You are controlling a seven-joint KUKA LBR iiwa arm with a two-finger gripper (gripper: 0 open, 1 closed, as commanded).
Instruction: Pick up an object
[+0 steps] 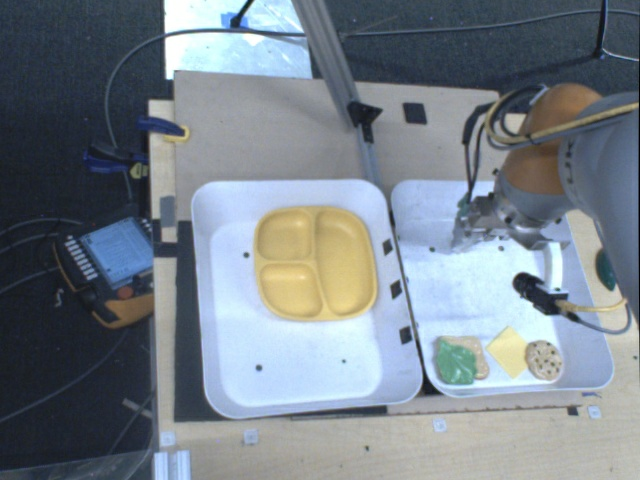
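In the right bin (425, 268), three items lie along the near edge: a toast-like piece with a green top (458, 360), a yellow cheese-like square (508, 351) and a round speckled cookie (543, 360). My gripper (467, 230) hangs over the bin's far left part, well away from those items, with bare white floor below it. The grey arm with its orange band (545, 138) comes in from the right.
A yellow divided plate (315, 261) lies in the left bin (230, 368). A black plug with a cable (535, 293) hangs off the arm over the right bin. A slanted grey pole (335, 58) crosses behind the bins. A handheld controller (110, 268) lies left of the bench.
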